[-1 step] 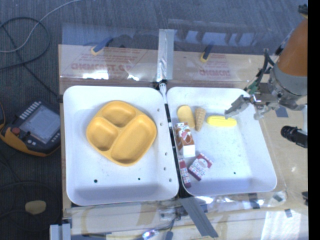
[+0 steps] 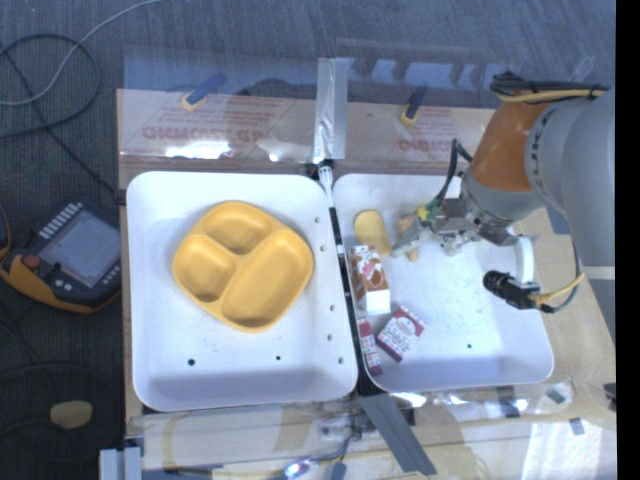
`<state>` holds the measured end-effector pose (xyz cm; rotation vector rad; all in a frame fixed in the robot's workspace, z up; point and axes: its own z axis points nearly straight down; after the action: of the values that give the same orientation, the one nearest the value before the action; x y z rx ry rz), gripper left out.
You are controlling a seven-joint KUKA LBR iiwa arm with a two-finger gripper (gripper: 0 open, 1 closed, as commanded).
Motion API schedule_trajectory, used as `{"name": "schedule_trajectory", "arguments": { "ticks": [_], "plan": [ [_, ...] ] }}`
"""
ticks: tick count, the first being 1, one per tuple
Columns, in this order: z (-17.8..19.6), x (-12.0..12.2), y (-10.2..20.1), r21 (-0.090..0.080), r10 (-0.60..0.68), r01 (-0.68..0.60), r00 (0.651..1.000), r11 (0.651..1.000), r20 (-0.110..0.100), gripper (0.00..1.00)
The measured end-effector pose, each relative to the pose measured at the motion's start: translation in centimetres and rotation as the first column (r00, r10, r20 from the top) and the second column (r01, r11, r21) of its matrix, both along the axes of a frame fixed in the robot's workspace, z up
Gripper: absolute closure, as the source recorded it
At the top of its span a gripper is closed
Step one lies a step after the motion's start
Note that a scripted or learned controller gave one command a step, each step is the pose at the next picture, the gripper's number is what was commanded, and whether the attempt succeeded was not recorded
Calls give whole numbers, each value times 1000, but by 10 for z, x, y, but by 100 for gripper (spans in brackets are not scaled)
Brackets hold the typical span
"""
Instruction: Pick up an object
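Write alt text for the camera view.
A grey arm's end effector hangs low in the right bin near a small yellow object and two red-and-white packets. The left bin holds a yellow divided plate.

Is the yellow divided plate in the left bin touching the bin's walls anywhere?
Apart. In the camera view the yellow divided plate sits mid-floor in the left bin, with bare white floor showing all around it.
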<state>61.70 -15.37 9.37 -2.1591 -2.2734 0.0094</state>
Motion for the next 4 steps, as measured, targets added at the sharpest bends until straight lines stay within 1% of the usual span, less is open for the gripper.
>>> {"name": "schedule_trajectory", "arguments": {
  "ticks": [1, 2, 3, 4],
  "plan": [
    [4, -2, 1, 4, 0, 0, 1000, 1000, -9, 100],
    [-3, -4, -52, -3, 213, -213, 977, 977, 17, 100],
    [131, 26, -8, 2, 278, -278, 961, 961, 4, 100],
    [83, -45, -28, 5, 464, -464, 886, 886, 2, 100]
  ]
}}
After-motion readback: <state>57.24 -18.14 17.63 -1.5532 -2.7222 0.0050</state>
